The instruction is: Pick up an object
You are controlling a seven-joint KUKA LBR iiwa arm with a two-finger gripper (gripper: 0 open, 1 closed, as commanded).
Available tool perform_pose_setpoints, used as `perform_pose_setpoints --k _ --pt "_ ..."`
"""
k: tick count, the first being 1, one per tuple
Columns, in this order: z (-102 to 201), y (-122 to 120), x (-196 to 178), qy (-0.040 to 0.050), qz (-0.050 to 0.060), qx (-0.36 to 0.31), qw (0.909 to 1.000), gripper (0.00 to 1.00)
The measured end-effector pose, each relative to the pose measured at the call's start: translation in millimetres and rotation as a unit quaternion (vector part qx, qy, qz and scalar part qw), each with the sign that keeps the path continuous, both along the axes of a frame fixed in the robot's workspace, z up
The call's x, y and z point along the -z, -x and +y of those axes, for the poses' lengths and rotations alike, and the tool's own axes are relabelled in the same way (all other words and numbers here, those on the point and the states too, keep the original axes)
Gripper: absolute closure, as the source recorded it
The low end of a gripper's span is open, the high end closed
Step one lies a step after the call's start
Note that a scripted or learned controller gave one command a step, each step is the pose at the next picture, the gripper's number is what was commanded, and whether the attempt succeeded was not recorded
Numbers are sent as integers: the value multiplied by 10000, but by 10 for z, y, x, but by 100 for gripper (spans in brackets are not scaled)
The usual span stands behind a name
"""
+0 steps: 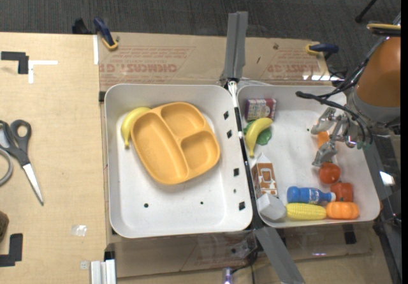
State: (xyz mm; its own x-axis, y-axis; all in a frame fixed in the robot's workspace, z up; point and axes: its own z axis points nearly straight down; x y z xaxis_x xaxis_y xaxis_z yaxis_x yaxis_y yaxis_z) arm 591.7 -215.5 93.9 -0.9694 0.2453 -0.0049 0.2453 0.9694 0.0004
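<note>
My gripper [317, 145] hangs low over the right bin [299, 109], near its right side. Its two fingers are spread apart, so it is open. A small orange object [323, 138] lies in the gap between the fingers, and I cannot tell whether either finger touches it. Just below the lower fingertip sits a red tomato [329, 173]. Along the bin's front edge lie a blue bottle [309, 195], a yellow corn cob [306, 211] and an orange fruit [343, 210]. The grey arm with its orange band [381, 75] comes in from the right.
The right bin also holds a purple carton [260, 109], a yellow banana [255, 133] with a green piece, a brown box [264, 179] and a grey cup [273, 208]. In the left bin [172, 212], a yellow divided plate [173, 142] lies on another banana [131, 122]. Scissors [24, 155] rest on the bench.
</note>
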Motion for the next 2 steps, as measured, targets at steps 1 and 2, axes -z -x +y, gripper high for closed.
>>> perform_pose_setpoints --k 1,2 --pt "2 -19 -110 14 -28 -17 10000 100" --pt "4 -19 -109 13 -27 -17 10000 0"
